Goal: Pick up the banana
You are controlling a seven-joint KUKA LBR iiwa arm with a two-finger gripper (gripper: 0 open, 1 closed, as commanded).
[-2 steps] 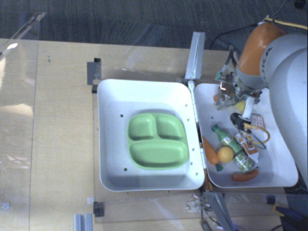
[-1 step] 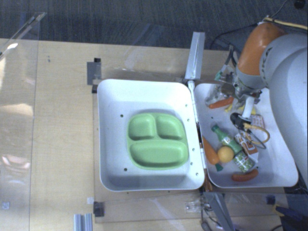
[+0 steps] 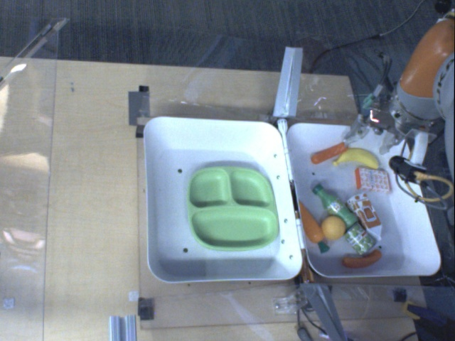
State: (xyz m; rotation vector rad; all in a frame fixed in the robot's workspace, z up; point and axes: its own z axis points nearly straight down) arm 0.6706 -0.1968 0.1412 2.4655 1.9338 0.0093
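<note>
Your claw (image 3: 389,128) hovers just beyond the banana (image 3: 358,158), its state impossible to tell, so drop squarely over the banana's middle, clear of the carrot (image 3: 328,153) beside it.

Yellow banana (image 3: 358,158), green tray (image 3: 232,207), white bins (image 3: 163,190)

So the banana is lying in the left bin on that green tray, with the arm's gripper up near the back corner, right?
Not quite. The camera view shows the banana in the right bin, near its back edge beside a carrot. The green tray sits by itself in the left bin. The gripper is indeed near the right bin's back corner.
</note>
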